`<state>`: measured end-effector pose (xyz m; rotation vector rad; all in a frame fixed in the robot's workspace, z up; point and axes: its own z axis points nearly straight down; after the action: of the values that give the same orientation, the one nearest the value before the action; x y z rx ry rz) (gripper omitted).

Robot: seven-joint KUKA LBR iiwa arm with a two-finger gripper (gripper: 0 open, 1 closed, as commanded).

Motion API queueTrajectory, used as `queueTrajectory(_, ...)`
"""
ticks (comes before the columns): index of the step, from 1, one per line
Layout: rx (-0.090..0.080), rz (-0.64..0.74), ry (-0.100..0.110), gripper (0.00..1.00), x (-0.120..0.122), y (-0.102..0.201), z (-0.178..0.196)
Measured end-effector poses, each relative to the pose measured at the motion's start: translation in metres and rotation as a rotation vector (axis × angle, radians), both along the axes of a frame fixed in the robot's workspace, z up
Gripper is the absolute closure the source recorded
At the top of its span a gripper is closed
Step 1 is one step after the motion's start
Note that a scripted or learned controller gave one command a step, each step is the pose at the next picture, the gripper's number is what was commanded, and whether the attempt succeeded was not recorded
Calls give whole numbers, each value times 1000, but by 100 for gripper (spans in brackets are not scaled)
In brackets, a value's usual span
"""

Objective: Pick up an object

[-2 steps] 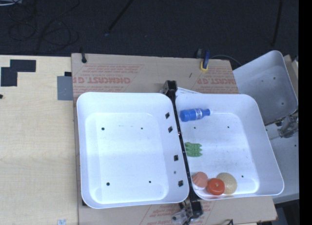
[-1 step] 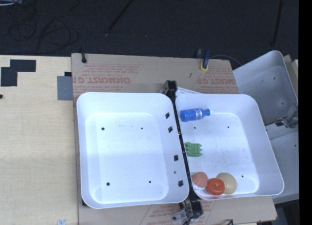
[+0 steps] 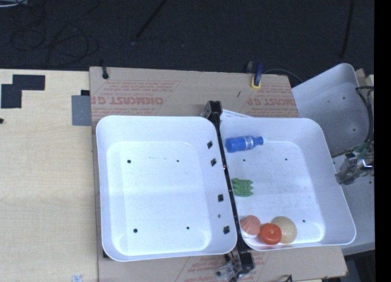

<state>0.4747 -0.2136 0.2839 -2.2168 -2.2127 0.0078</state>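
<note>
We see a light wooden table (image 3: pixel 43 183) with brown cardboard (image 3: pixel 183 94) under two white bins, and a dark floor (image 3: pixel 183 18) with cables behind. In the right bin (image 3: pixel 330 177) lie a blue bottle (image 3: pixel 243 144), a green thing (image 3: pixel 242 187), and three round things near the front. The arm's claw (image 3: pixel 354 167) waits just past that bin's right edge, and we cannot tell its state.

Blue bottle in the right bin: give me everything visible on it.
The blue bottle lies on its side at the far-left part of the right bin, near the divider between the bins. Its body looks like glossy blue plastic, with a paler cap end pointing right. Nothing touches it except the bin; the green item lies apart, nearer the camera.
</note>
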Motion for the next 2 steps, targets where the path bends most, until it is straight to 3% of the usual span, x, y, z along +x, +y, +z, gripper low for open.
queueTrajectory(1, -6, 4, -15, 100, 2, 0, 77)
queueTrajectory(2, -2, 1, -6, 100, 1, 1, 41)
